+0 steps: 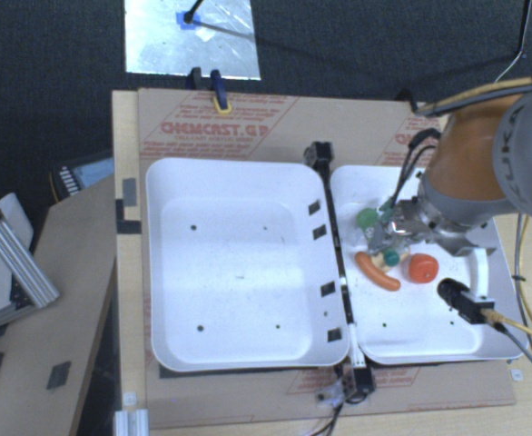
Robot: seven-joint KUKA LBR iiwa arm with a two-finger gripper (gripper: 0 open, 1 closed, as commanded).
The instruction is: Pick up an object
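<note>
The gripper (pixel 386 232) is low in the right bin (pixel 411 339), over a small teal piece (pixel 391 259), with an orange sausage-shaped toy (pixel 378 272) at its six o'clock and a red tomato (pixel 422 268) at four. I cannot tell its opening. This looks like the reaching step; next comes closing on one item and lifting.

The light was even and rather soft. The white bins (pixel 239 271) looked bright, the silver sheet (pixel 192 24) gave glare, and details were slightly blurred.
</note>
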